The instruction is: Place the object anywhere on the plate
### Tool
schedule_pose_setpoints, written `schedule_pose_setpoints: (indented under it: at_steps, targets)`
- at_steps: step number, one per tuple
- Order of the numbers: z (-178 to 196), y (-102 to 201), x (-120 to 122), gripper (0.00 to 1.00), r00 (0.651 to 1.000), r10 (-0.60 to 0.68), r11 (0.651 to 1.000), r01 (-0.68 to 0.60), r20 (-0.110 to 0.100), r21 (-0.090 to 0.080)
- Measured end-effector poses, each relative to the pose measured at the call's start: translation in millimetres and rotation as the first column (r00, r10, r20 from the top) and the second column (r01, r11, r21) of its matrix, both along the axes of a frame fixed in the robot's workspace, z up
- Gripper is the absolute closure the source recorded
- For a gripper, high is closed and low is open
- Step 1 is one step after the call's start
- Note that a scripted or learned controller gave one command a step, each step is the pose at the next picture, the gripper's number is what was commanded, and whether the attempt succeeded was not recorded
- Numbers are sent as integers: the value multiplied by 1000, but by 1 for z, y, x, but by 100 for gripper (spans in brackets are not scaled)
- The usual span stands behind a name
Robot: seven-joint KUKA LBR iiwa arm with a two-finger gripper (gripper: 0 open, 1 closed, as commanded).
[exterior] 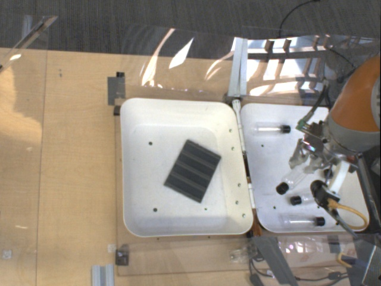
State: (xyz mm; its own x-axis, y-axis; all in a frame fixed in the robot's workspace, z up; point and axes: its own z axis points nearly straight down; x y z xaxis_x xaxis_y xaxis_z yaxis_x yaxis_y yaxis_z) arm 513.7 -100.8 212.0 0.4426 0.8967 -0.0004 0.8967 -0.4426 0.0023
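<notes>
Dark ribbed plate (192, 170) bare in left bin (137, 159). Gripper (305, 159) over clear tubes (292, 180) in right bin (268, 213); finger state unclear. Nothing placed yet.

Two white bins are sitting side by side on the wooden counter (59, 159). The left bin (137, 213) is holding a dark ribbed plate (192, 170), lying tilted near its middle. The right bin (262, 213) is holding several clear tubes with black caps (271, 127), scattered apart. The arm (357, 106) is reaching in from the right, its gripper (306, 159) hanging over the right bin, above the tubes.
</notes>
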Motion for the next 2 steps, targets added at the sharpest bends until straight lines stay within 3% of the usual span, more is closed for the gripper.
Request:
schedule_pose_setpoints:
  at_steps: [1,2]
  targets:
    - [39,61,56,100,992,128,992,-128,2,0]
    - [50,82,110,100,974,228,974,-228,2,-1]
